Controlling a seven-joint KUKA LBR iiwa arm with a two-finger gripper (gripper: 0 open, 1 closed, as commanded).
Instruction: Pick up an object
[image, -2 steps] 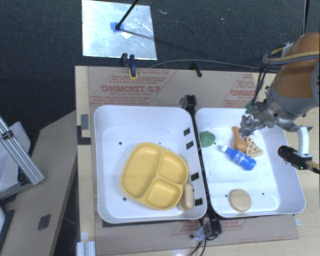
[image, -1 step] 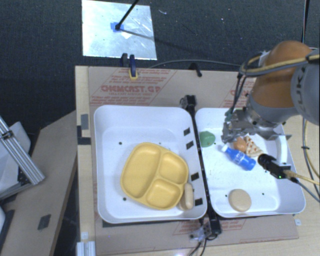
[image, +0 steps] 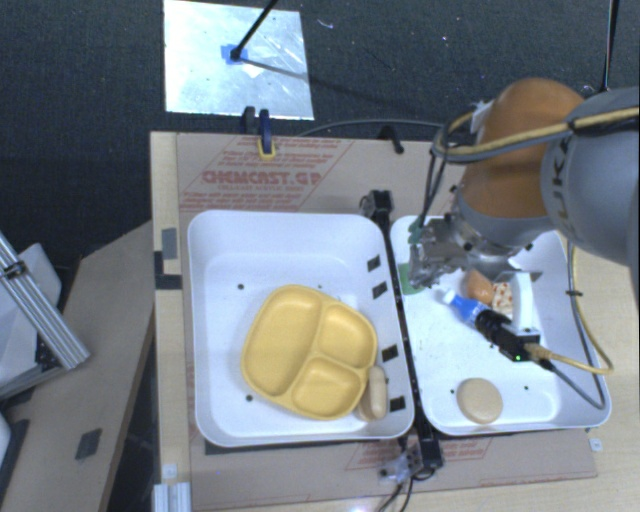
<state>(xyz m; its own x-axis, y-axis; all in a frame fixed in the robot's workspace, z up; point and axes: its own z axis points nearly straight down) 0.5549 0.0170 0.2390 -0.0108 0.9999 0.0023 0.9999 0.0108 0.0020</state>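
White left bin (image: 228, 262) holds a yellow divided plate (image: 305, 350), lying flat in the middle. A small tan oval piece (image: 375, 392) touches the plate's lower right corner, close to the bin's right wall.

White right bin (image: 440, 350) adjoins it. A green item (image: 406, 276) sits against this bin's left wall, partly hidden and not identifiable. The gripper (image: 432, 268) is low over the bin's upper left part, just beside the green item. Its opening cannot be told from this angle, and no hold on anything can be confirmed. Just right of it lie a blue object (image: 463, 305) and an orange-brown item (image: 481, 290), close together. A round tan disc (image: 480, 401) rests well apart, near the bin's front wall.
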